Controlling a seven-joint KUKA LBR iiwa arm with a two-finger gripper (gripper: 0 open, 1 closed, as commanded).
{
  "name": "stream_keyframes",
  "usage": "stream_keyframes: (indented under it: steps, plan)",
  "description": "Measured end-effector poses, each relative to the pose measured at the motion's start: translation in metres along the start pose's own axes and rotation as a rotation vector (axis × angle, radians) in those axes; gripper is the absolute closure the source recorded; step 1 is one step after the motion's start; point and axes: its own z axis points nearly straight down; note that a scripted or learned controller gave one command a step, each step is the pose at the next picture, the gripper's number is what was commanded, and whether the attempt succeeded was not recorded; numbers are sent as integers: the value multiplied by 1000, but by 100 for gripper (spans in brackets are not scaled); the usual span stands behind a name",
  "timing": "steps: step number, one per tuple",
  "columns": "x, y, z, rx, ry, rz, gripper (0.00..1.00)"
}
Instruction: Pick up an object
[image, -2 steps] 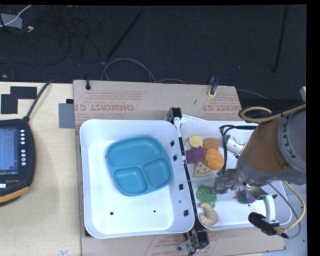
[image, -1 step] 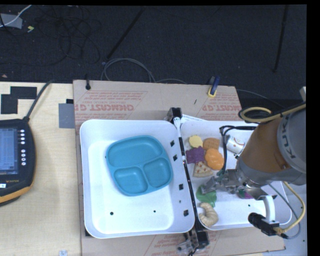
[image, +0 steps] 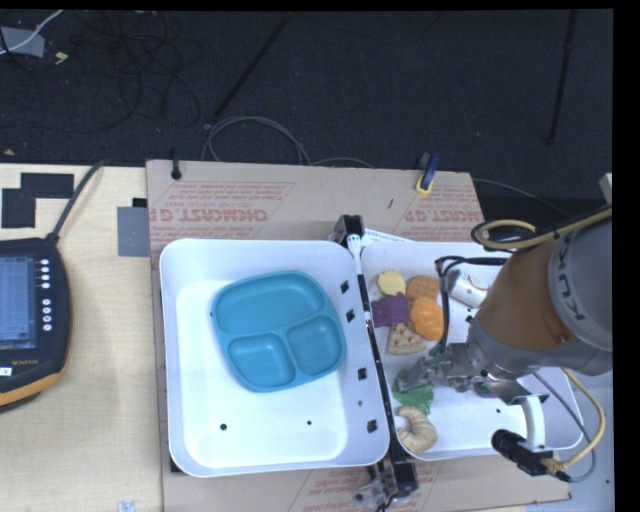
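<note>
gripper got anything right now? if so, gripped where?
Cannot tell. The gripper is down in the right bin at the green toy, beside the toy food pile, but the view does not show any item between its fingers.

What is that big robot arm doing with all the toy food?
The robot arm reaches into the right bin, where toy food lies in a pile. Its end effector is down by a green piece, near an orange one and a purple one. Nothing looks lifted yet. The left bin holds a blue divided plate.
</note>
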Motion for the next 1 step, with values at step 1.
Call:
stream_keyframes:
  steps: [1]
  plan:
    - [0,1,-10,0,2,2,100]
